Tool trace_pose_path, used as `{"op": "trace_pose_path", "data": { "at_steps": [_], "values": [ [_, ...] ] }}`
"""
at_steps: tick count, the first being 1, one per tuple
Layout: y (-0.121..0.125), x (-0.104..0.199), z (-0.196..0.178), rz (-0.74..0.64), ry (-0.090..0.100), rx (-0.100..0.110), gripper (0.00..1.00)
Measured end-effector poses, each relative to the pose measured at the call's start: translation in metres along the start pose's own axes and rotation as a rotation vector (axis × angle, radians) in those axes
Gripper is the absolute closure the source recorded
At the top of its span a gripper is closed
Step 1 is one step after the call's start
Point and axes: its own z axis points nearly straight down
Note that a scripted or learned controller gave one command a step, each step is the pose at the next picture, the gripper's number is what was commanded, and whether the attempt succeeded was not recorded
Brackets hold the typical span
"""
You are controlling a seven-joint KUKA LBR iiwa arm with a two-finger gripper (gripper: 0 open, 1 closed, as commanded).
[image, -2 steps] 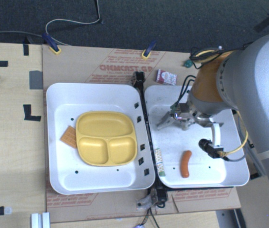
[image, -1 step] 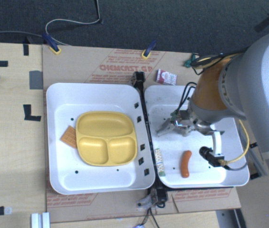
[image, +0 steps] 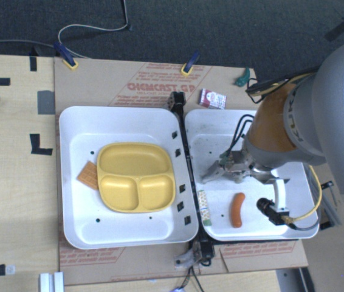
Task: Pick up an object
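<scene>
In the right bin (image: 211,126), an orange-red sausage (image: 237,210) lies upright near the front edge. My gripper (image: 220,168) hangs low over the bin's middle left, above and to the left of the sausage and apart from it. A small green and white packet (image: 203,207) lies by the bin's left wall, just below the gripper. The left bin (image: 117,121) holds a yellow divided plate (image: 137,176) with a tan waffle piece (image: 88,175) tucked under its left side. Nothing shows in the gripper's grasp.
The grey arm with its orange band (image: 275,126) covers the right bin's right side. A black cable and yellow hose (image: 281,218) hang near the sausage. A small red and white packet (image: 211,98) lies on the cardboard behind the bins.
</scene>
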Motion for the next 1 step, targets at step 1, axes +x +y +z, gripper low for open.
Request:
{"op": "trace_pose_path", "data": {
  "at_steps": [1],
  "values": [
    [0.0603, -0.0084, 0.0008, 0.000, 0.000, 0.001, 0.00]
  ]
}}
